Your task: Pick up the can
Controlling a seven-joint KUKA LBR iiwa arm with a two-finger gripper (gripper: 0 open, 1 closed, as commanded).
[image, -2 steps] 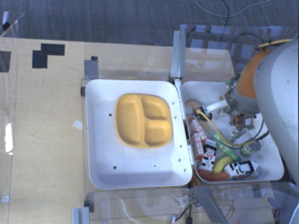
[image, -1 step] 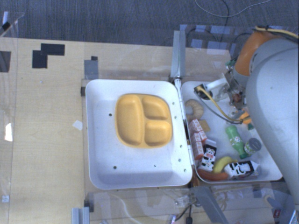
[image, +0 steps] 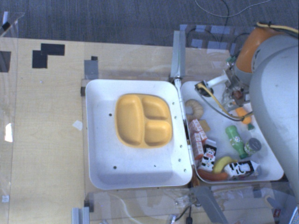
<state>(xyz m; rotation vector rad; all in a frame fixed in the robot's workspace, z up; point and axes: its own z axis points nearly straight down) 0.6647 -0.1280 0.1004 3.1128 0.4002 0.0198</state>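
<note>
A pale wooden desk (image: 42,139) fills most of the view, marked with a few black tape patches near its far left corner, and beyond its far edge lies dark grey carpet (image: 117,8) with a thin cable looping across it. Two shallow white bins sit side by side on the desk, parted by a metal rail. The left bin (image: 100,167) holds a yellow compartment tray (image: 142,120) set near its middle. The right bin (image: 275,171) is crowded: a bagel-like ring (image: 195,108) near its far left, red and white cartons (image: 198,136) along the left wall, a black-and-white carton (image: 209,157), a banana (image: 223,163) lying against a red sausage shape (image: 212,175) at the near edge, another cow-patterned carton (image: 243,169), and a green bottle (image: 235,140). The can (image: 252,146) stands just beside the green bottle on its right, close to the bin's right wall, its grey top facing up. The grey arm (image: 275,92) with its orange band enters from the right and covers much of that side of the bin. Its end effector (image: 232,97) hangs over the far part of the right bin, well apart from the can; whether it is released or clenched cannot be told among the cables around it.
</note>
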